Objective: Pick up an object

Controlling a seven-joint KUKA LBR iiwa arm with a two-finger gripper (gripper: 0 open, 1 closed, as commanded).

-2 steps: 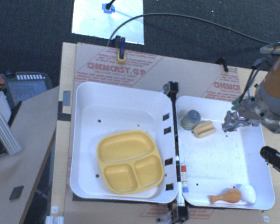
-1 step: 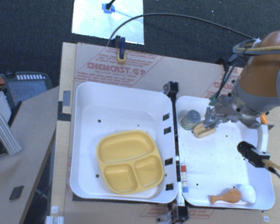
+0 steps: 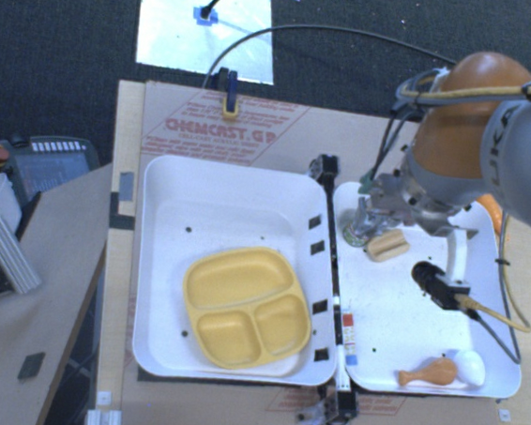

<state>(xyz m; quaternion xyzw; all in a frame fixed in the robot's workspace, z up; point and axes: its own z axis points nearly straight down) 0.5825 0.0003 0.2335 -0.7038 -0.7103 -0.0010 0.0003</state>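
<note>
Yellow tray lies in left bin, pincer beside tan block.

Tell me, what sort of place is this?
Probably a robotics lab test bench: a grey robot arm reaches over the right bin, which holds a toy drumstick, beside a left bin holding a yellow divided tray.

The two shallow plastic bins are plain white. The three-compartment plastic tray is pale yellow, the small rectangular block tan, the toy drumstick golden brown, the egg-shaped piece white, the robot arm grey and orange.
</note>
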